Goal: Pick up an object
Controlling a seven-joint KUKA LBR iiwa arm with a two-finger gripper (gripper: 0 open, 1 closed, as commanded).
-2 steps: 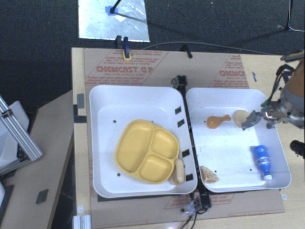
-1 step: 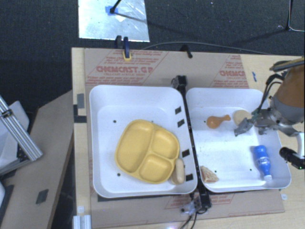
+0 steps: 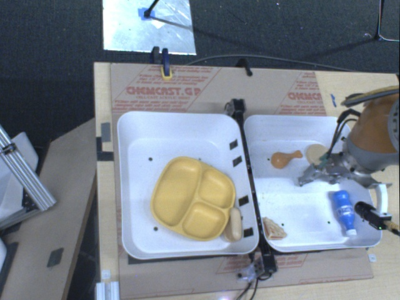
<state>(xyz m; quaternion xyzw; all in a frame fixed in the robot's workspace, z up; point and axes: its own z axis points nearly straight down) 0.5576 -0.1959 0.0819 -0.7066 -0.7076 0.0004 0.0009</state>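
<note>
Nothing is yet lifted. The gripper [image 3: 310, 177] is held low in the right bin [image 3: 294, 125] — whether anything is pinched cannot be told — near the orange spoon-like toy [image 3: 285, 159] and blue bottle [image 3: 343, 210].

The two shallow white plastic bins, left [image 3: 134, 167] and right [image 3: 294, 130], look smooth with a soft sheen. In the left one, the yellow three-compartment plastic tray [image 3: 190, 195] has a satin, lightly glossy finish, and the small beige rounded piece [image 3: 234, 225] beside it looks matt. In the right bin, the blue plastic bottle with a white cap [image 3: 343, 212] shines glossy; the orange spoon-shaped piece [image 3: 285, 159] looks smooth. The tan crumbly-looking piece [image 3: 274, 229] appears rough. The flat cardboard sheet with red printing [image 3: 181, 89] under the bins is matt brown paperboard. The dark floor [image 3: 56, 30] looks rough, like carpet. The square silvery sheet [image 3: 122, 17] gleams like brushed metal or foil.
</note>
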